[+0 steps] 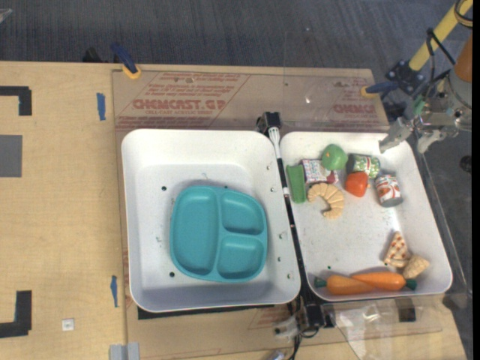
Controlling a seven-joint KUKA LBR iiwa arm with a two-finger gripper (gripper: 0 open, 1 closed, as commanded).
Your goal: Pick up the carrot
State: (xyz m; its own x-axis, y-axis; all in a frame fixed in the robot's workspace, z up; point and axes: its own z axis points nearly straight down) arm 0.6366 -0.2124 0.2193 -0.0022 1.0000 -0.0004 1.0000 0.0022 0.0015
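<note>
Carrot [365, 282] along right bin's [427, 208] front wall

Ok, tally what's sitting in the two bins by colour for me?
Orange: 2, carrot and pepper
Green: 2, apple and pod
Tan: 2, croissant and pastry
Teal: 1, divided plate
Multicoloured: 3, packet and two cans
Total: 10

Wooden bench [52, 223] — two white bins on it: left bin [142, 201], right bin [431, 231], side by side.

Divided plate [219, 233] in left bin [142, 156], carrot [366, 282] along right bin's [435, 231] near wall, croissant [328, 198] behind it
</note>
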